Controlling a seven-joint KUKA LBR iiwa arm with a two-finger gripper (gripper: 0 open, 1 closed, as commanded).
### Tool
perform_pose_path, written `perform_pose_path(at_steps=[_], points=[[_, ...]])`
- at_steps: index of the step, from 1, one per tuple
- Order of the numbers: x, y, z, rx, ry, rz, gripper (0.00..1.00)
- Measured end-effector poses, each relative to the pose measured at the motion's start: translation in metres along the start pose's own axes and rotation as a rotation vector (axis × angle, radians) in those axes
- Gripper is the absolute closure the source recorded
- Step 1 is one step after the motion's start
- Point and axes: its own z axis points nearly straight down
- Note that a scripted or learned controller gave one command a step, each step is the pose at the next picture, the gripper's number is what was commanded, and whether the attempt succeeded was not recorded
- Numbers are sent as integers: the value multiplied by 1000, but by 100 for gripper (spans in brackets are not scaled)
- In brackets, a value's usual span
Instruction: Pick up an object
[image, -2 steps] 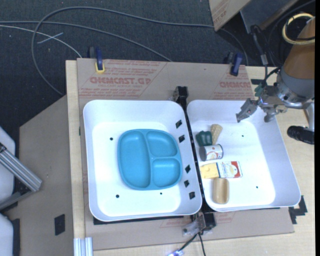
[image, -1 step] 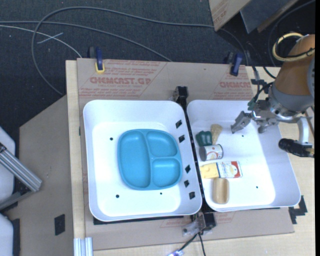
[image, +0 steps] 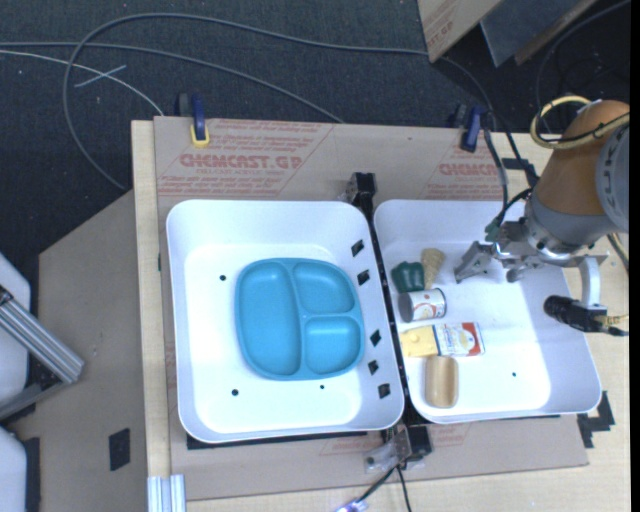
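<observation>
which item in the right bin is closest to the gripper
The tan brush-like piece, topmost of the cluster; the gripper hangs just to its right, the rest lie lower.

The bench (image: 260, 155) is a pale board printed with red lettering along its far edge. Two blue clamps grip that far edge, one (image: 198, 118) near the left corner and one (image: 470, 128) near the right. Two white bins sit side by side on it, touching down the middle: the left bin (image: 200, 330) and the right bin (image: 540, 385). Black clips (image: 362, 187) hold them together at the far end of the seam, and more (image: 405, 440) at the near end.
</observation>
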Motion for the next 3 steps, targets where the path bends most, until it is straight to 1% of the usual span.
perform_pose_path(at_steps=[1,2,3], points=[[1,0,22,-2,0,-1,0],[1,1,9,-7,0,-1,100],[5,6,-55,-14,-3,-2,100]])
